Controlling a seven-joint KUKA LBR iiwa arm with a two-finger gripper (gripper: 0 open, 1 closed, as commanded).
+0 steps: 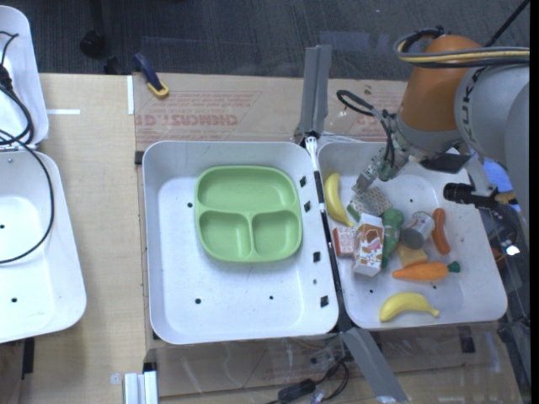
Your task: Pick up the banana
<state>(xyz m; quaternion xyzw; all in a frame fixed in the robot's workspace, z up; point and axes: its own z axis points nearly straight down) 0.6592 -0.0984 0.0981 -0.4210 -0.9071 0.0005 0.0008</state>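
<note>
Gripper point(370, 182) hovers just right of the upright banana point(334, 199) (long axis up-down); finger spread, I cannot tell.

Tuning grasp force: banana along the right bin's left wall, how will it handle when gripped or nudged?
The banana looks smooth and glossy, so probably slippery. Its curved shape would likely pivot or rock if nudged. It lies against the bin wall, likely leaving little finger room.

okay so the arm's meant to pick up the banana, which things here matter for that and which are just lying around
For the job:
banana by the divider
second banana at the near edge
gripper
right bin

Just lying about:
green divided tray in the left bin
carrot
small carton
metal can
hot dog
</note>
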